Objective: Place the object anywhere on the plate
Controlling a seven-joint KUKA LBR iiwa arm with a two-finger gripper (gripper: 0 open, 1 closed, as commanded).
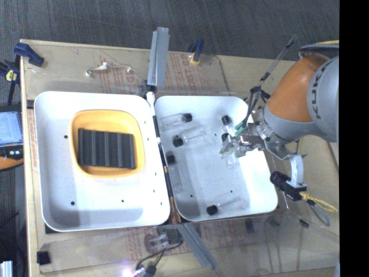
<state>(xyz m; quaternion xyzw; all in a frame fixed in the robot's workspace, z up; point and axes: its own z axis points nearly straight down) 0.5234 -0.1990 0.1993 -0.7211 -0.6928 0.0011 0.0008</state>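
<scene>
The grey arm with the orange band [300, 100] was cut off at the right edge of the camera view, so its upper links could not be inspected. The two-finger gripper [232, 146] sat low over the right shallow white bin [253, 195]; it was too small and blurred against the white floor to judge. Several clear plastic vials with black caps [176, 120] lay in that bin; their transparent bodies were faint and their outlines uncertain. A blue-screened device [10, 128] was cut off at the left edge. Items at the wooden counter's [86, 59] lower edge were blurred beyond identification.
</scene>
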